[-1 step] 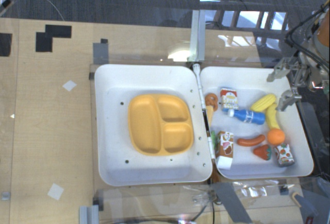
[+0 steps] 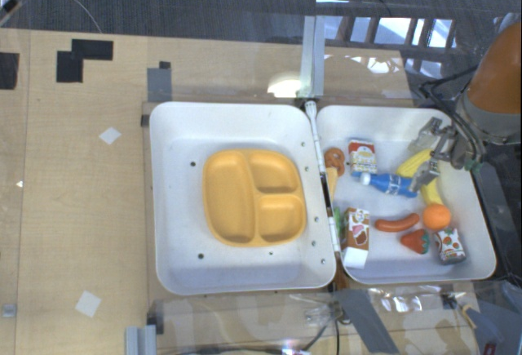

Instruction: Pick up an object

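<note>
Approach step: gripper (image 2: 430, 155) over corn cob (image 2: 415, 160) in right bin (image 2: 481, 264), jaws open, lowering and closing due next.

A yellow corn cob (image 2: 417, 159) lies slanted in the right bin, touching a blue bottle (image 2: 390, 183).

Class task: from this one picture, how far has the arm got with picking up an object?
Done: the pincer has reached the right bin and sits low by the corn cob and blue bottle. In hand: nothing visibly between its fingers. Left: grasping and lifting; every item lies in the bin, and the yellow tray sits in the left bin.
</note>
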Available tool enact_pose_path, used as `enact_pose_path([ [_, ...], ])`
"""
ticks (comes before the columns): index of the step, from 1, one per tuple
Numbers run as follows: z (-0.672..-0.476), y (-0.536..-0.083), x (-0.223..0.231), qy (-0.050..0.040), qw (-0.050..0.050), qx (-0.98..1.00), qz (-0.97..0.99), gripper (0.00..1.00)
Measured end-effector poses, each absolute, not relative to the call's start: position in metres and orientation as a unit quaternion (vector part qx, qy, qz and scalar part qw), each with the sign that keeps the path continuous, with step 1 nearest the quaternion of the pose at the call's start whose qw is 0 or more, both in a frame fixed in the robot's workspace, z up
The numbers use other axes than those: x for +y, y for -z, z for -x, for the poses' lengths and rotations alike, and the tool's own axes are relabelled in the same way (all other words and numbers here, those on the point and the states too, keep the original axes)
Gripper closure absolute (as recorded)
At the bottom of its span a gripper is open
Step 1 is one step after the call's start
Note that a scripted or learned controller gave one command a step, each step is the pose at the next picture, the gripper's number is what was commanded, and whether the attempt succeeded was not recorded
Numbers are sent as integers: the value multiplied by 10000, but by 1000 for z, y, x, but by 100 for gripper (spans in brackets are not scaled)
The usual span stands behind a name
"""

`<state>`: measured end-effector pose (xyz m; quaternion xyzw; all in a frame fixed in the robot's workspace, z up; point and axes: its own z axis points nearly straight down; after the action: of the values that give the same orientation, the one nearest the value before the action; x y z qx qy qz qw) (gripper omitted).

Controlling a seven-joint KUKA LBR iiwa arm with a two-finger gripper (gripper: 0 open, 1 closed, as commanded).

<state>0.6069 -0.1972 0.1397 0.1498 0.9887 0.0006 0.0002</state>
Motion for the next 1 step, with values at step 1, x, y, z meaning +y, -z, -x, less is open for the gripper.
enact_pose_path([
  [1,-602,-126,-205,6,48,9943,-1063,0],
])
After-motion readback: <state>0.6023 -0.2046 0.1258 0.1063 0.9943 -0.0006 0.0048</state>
